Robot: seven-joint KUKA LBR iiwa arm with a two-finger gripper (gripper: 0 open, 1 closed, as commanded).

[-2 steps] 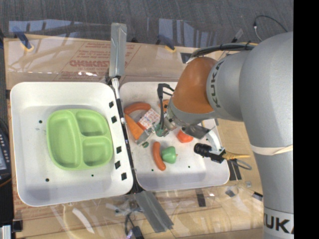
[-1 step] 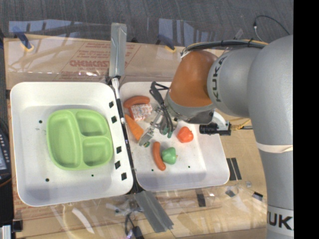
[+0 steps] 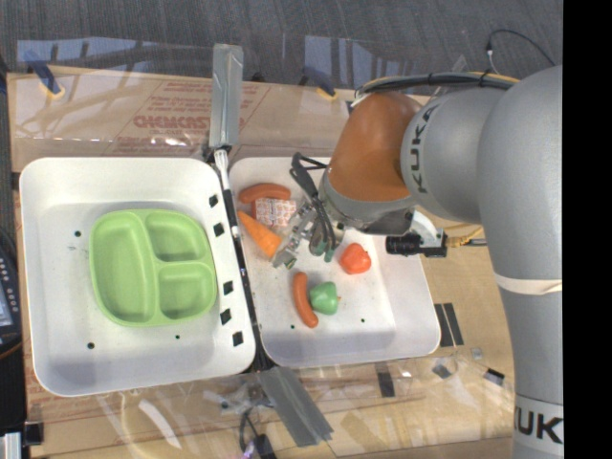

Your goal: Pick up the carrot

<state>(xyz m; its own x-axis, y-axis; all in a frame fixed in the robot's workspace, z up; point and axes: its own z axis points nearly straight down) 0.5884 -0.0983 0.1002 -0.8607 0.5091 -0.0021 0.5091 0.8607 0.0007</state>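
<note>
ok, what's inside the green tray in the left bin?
Nothing visible in the green tray: all three compartments look bare. The bin floor under it is covered, so I cannot tell what is beneath.

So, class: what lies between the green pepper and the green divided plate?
In the camera view, between green pepper and green divided plate: an orange sausage-like piece, then the bins' adjoining walls.

Fixed overhead camera, slanted down, both bins (image 3: 38, 285) framed

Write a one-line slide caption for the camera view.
Gripper poised beside the carrot in the right bin; green tray in the left.
</note>
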